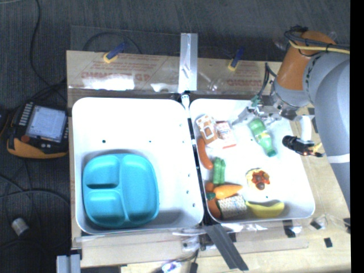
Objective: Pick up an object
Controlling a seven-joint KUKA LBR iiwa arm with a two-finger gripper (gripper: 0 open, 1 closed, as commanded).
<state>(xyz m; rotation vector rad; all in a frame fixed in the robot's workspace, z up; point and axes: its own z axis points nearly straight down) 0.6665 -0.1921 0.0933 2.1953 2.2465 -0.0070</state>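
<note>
Green plastic, that's the item under the gripper (261, 114): a small bottle (263, 135) with a paler label, lying tilted on the floor of the right bin (296, 178), up toward its far right corner. The gripper sits right over the bottle's upper end, at the bin's far edge; whether anything is pinched there, I cannot tell, the metal parts blur together.

Counting from the bottle now. To its left, two small cartons (206, 127) with red and white print, side by side, near the divider (190, 147) between the bins. Below those, one sausage (205, 154) running along the divider. One green vegetable (219, 170) just under it. Below the bottle, one round piece with red spots (260, 178). Along the near wall, well below the bottle: one carrot (226, 190), one speckled block (232, 207), one banana (264, 209).

Far to the bottle's left, in the left bin (131, 121), one turquoise divided plate (120, 189) with three compartments.

Two bins, one arm (327, 104), grey with an orange band.
</note>
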